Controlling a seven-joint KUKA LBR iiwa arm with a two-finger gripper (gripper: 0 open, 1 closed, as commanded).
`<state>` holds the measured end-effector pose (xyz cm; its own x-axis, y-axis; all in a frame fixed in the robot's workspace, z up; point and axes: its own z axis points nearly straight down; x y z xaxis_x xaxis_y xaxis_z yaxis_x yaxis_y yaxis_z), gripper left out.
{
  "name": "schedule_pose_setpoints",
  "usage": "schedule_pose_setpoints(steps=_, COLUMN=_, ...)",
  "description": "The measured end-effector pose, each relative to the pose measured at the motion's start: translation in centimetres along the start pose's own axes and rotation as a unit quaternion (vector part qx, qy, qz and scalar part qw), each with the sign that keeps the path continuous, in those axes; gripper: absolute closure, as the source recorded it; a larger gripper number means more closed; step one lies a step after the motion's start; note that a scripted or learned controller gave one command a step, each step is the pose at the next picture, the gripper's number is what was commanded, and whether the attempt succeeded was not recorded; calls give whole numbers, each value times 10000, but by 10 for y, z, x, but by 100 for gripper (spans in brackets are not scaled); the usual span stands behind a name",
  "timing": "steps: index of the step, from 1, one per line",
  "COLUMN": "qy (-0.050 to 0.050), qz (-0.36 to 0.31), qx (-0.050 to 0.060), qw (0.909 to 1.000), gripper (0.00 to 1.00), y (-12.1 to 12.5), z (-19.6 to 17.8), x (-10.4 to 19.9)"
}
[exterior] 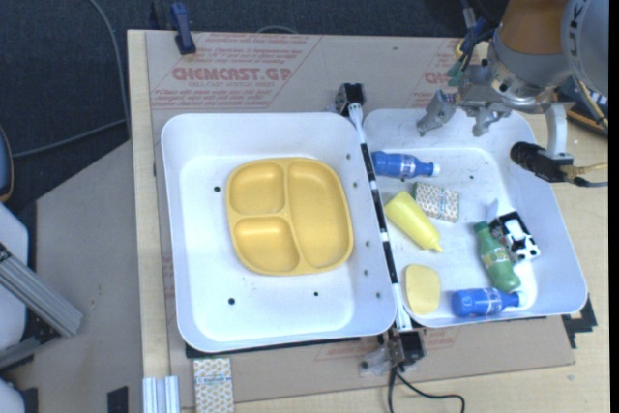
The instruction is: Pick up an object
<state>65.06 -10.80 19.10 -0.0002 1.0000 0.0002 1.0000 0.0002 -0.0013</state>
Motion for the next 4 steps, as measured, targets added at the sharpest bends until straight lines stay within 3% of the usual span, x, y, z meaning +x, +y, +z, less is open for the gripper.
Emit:
schedule_pose_setpoints(steps=1, qy=1, qz=5, qx=0, qw=10000, gripper=0, y=-59, z=89, x=1)
schedule_pose_setpoints(steps=2, qy=-11, qz=5, qx=-37, qw=10000, gripper=0, y=-83, z=101, x=-80)
schedule_pose_setpoints(steps=3, qy=-12, qz=6, qx=-64, qw=10000, gripper=0, y=-142, z=102, x=-78)
schedule_pose_setpoints(steps=4, qy=-20, qz=5, qx=-86, qw=10000, gripper=0, y=-166, z=102, x=-77)
